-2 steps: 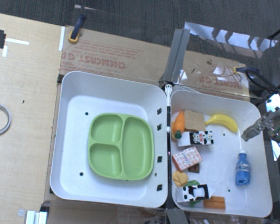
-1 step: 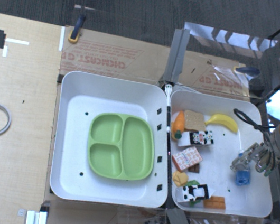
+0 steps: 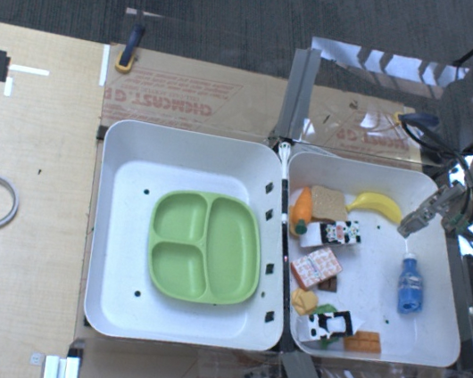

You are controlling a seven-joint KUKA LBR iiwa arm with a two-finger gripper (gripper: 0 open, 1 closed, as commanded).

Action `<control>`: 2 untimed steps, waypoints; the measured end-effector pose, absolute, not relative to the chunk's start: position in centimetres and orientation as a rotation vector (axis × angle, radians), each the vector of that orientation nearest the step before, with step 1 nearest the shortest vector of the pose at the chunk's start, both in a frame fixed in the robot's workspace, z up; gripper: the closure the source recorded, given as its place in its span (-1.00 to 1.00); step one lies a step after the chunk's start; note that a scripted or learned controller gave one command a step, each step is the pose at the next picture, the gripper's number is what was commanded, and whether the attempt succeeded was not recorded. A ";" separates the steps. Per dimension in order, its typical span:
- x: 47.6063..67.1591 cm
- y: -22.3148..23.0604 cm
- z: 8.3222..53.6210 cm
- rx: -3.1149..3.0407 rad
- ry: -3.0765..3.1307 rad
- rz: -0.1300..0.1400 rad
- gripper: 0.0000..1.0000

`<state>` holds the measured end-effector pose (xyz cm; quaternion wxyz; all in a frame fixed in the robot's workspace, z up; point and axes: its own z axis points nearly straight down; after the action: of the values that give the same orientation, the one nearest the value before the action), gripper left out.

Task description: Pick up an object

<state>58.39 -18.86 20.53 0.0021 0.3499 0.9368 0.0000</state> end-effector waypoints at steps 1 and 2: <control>57.7 -22.2 9.2 0.454 3.105 0.000 1.00; 57.7 -22.2 9.2 0.454 3.105 0.000 -1.00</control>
<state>57.73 -22.19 9.23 0.0018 0.1447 0.9895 0.0001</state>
